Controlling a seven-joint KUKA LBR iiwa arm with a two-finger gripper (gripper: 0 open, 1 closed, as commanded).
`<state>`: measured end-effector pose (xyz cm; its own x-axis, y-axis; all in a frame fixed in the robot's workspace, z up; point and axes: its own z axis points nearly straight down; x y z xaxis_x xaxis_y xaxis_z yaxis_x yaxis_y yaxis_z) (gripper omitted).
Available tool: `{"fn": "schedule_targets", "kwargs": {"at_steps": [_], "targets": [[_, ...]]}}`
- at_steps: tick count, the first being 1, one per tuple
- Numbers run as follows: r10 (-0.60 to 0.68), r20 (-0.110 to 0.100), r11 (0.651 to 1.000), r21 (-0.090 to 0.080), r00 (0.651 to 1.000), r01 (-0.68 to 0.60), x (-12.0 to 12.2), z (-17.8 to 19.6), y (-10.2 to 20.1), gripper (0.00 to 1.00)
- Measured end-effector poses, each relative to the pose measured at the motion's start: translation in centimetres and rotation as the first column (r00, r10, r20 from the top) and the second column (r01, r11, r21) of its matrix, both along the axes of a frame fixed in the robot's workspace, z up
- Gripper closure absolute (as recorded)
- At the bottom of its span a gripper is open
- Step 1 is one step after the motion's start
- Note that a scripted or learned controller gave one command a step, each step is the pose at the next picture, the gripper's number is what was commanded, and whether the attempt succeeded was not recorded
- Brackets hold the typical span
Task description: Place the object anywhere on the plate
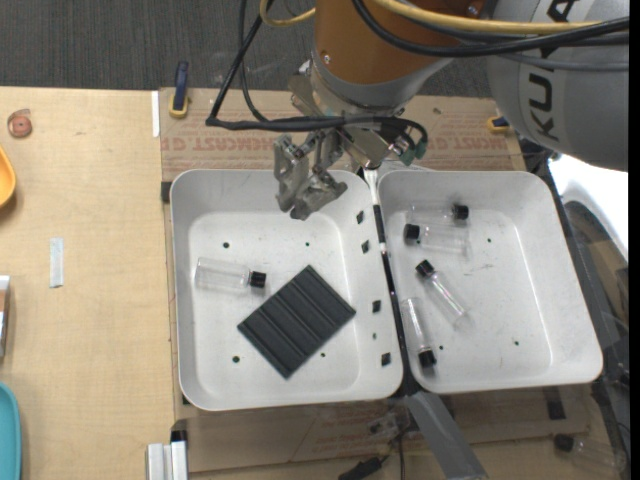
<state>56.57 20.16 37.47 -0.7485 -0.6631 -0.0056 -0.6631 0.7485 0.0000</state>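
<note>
Camera view: claw (305, 196) hanging over the far edge of the left bin (190, 298), nothing in it.

Fingers look pretty close together, narrow gap with nothing between them, angled down toward the bin floor near the far right corner. Closer to the front of that same bin sits the dark ribbed plate (297, 320), turned diamond-wise and lying flat. Just off its left corner is a clear vial with a black cap (229, 277), on its side, near the plate but not touching it. Over in the right bin (560, 298) there are four more capped vials: two by the far edge (437, 226), one mid-bin (440, 289), and one along the left wall (417, 334). Grey arm with the orange band (400, 18) looms over the far side.
</note>
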Motion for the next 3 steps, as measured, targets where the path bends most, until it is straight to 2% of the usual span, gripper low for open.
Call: {"fn": "schedule_targets", "kwargs": {"at_steps": [1,2,3], "targets": [[0.173,0.001,0.985,-0.001,0.985,-0.173,2.0,6.0,2.2,1.0],[0.281,-0.002,0.96,-0.002,0.96,-0.281,-3.3,6.7,1.7,1.0],[0.351,-0.002,0.936,-0.001,0.936,-0.351,0.0,-2.7,2.0,1.0]]}}
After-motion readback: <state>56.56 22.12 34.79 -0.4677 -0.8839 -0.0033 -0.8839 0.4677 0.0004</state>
